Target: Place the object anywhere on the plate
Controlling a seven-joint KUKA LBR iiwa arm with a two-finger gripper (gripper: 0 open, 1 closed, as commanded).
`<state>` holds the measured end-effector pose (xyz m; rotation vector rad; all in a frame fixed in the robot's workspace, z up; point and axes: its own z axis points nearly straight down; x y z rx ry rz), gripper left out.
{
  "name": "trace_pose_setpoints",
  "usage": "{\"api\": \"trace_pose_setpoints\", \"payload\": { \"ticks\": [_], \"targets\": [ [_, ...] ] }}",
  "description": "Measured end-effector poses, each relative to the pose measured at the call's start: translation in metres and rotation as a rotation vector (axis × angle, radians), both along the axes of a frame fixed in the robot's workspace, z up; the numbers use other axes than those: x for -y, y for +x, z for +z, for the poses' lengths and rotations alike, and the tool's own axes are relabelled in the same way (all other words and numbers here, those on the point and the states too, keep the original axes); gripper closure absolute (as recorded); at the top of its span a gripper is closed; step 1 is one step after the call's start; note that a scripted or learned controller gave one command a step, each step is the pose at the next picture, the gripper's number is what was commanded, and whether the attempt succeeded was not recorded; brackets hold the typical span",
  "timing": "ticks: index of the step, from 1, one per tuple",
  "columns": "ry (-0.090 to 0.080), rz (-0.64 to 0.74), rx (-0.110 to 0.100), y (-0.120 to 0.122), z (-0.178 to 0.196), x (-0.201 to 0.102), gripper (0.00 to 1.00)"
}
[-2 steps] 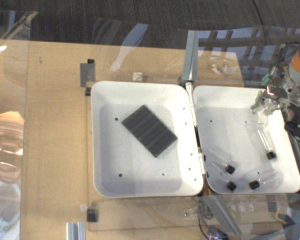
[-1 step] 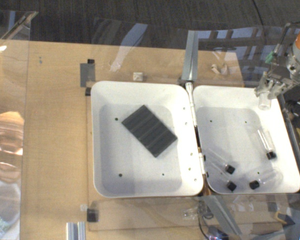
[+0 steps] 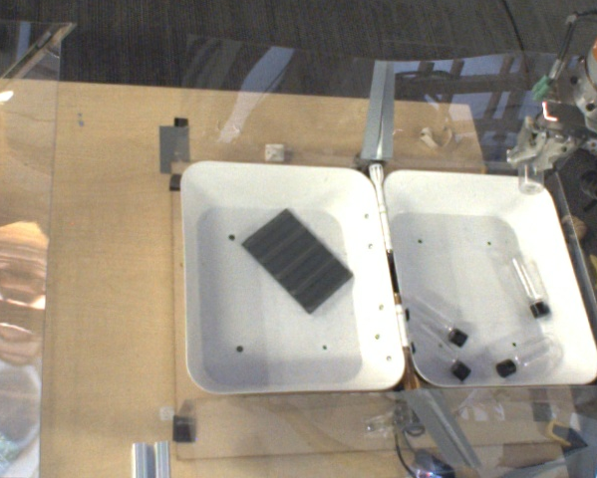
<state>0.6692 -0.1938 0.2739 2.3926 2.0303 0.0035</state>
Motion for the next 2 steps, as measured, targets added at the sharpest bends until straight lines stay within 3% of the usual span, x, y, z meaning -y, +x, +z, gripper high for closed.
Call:
{"api": "trace_pose_setpoints", "payload": {
  "ticks": [1, 2],
  "targets": [
    [0.0, 0.018, 0.001, 0.001, 0.028, -0.006, 1.0],
    [0.0, 0.215, 0.001, -0.029, -0.039, -0.029, 1.0]
  ]
}}
